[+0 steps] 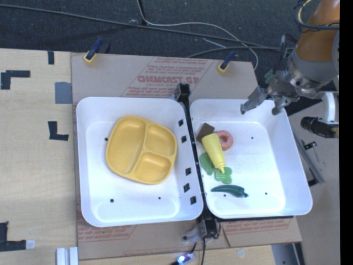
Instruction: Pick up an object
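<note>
The hand [263, 106] hangs over the far right corner of the right bin [276, 164], its two fingers spread apart with nothing between them. Below and to the left of the hand, well apart from it, lies a small heap: a yellow bottle [214, 151] across a pink ring [225, 139], a brown piece [205, 130], green scraps [208, 164] and a dark green pepper [229, 190]. Farther left, the other bin [94, 164] holds a yellow divided plate [141, 149].
</note>
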`<state>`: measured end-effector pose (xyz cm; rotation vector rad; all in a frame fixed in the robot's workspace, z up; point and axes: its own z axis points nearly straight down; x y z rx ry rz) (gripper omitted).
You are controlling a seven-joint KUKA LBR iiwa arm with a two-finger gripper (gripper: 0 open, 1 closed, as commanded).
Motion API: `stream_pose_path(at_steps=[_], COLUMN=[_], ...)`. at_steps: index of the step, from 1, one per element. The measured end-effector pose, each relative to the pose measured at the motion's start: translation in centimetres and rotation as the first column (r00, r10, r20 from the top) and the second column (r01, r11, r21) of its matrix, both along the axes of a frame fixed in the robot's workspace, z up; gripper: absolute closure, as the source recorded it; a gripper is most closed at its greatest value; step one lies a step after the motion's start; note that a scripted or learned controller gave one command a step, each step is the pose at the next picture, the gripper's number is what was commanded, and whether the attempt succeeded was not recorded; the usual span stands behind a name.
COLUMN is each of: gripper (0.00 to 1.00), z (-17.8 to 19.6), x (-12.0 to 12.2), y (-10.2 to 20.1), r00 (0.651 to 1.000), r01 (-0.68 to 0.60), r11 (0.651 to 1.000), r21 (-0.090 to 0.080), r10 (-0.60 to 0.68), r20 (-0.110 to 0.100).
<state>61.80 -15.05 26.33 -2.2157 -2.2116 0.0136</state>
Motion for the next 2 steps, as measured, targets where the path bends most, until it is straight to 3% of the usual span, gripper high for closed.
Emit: stream_pose_path(at_steps=[1, 2], gripper=[0.00, 0.00], z=[0.8, -3.8], x=[0.2, 0.6], y=[0.0, 0.5], r00=[1.000, 1.000], r01=[-0.003, -0.004], r11=[1.000, 1.000], r21=[-0.002, -0.002], r10=[0.003, 0.004], r20=[0.013, 0.009])
